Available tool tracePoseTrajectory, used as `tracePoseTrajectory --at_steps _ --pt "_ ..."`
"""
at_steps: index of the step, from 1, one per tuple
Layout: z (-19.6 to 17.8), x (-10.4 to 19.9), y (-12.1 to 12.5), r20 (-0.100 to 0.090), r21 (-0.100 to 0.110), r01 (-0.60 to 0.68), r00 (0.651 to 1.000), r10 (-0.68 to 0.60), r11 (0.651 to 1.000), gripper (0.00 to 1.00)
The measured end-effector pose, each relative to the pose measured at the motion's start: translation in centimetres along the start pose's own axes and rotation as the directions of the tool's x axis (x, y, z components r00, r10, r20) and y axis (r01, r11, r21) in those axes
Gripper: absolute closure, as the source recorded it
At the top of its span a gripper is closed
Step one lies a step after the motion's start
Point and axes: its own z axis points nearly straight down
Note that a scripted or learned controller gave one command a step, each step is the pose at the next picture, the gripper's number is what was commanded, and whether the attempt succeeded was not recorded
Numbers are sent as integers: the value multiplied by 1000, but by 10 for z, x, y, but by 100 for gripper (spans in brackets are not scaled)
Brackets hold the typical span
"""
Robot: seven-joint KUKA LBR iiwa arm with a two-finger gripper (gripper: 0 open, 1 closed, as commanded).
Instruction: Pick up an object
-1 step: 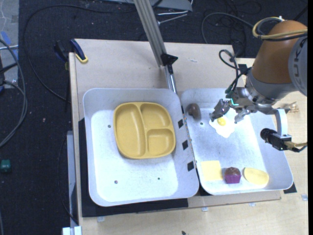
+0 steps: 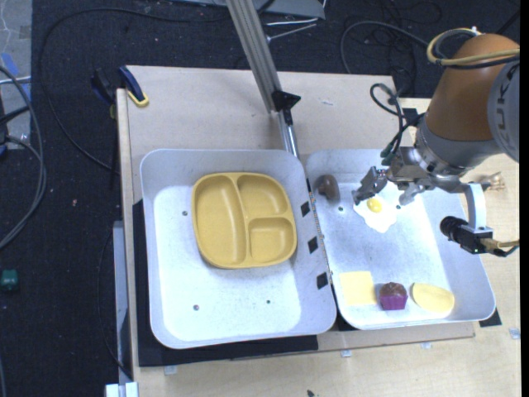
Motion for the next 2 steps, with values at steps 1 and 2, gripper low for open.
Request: tracePoseTrajectory --at_steps 1,2 --pt "45 1 -6 0 4 -2 1000 2 1000 0" --pt "91 2 -15 0 5 -2 1000 2 1000 0"
